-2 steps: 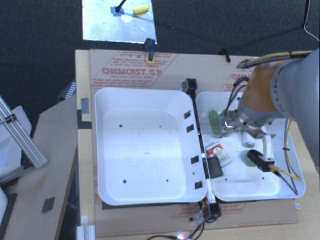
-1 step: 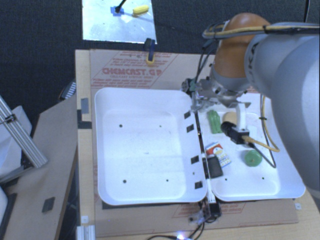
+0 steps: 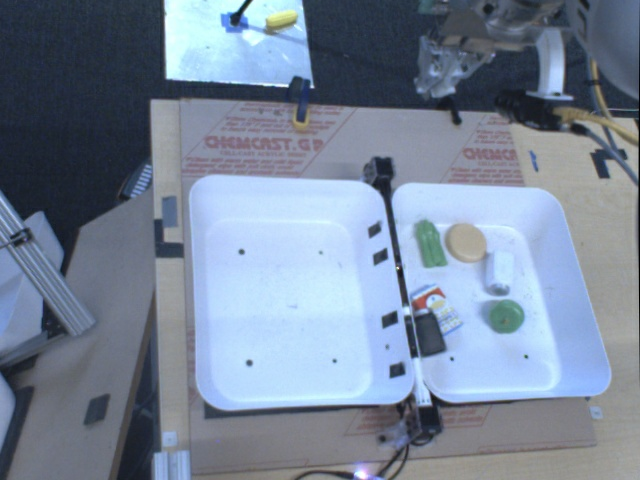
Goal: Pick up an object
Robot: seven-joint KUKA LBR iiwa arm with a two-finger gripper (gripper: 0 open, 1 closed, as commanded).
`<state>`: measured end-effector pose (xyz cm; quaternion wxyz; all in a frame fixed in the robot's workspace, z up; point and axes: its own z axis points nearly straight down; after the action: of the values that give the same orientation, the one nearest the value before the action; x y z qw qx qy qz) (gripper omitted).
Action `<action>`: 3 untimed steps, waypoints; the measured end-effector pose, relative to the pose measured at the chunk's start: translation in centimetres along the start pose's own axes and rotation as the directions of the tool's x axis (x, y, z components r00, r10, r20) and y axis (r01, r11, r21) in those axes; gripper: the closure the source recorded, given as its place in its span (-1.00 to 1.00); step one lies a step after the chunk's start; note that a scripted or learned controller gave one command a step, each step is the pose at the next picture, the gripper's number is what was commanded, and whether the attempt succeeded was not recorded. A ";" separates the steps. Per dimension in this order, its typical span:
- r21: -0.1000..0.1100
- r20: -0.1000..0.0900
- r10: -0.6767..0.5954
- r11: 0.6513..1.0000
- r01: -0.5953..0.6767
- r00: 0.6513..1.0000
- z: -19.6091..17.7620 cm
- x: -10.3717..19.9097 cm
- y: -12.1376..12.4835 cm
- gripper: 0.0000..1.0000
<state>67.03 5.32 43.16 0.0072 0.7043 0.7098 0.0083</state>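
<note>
The right bin (image 3: 560,368) holds several small objects. A green oblong piece (image 3: 431,243) lies near its left wall, with a tan round disc (image 3: 466,242) beside it. A small white cylinder (image 3: 500,271) and a green round lid (image 3: 506,316) lie further right. A red, white and blue card-like packet (image 3: 436,310) rests against the divider. My gripper (image 3: 437,76) hangs high at the top of the view, above the bench's far edge and well away from the bins. Nothing shows between its fingers.
The left bin (image 3: 210,368) sits beside the right one, joined by a black divider strip (image 3: 400,288). A metal plate (image 3: 237,28) with a yellow item lies at the back left. Cables run at the upper right. An aluminium rail (image 3: 40,273) stands at the left.
</note>
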 end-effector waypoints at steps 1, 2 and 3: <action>0.018 -0.001 0.000 1.000 0.000 1.000 -1.4 2.1 -5.9 1.00; 0.019 0.004 0.010 1.000 -0.010 1.000 -0.5 -2.4 0.0 1.00; 0.022 0.001 0.007 1.000 -0.007 1.000 0.4 -2.7 -8.3 1.00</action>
<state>58.79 2.51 42.56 -0.0005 0.7069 0.7073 0.0003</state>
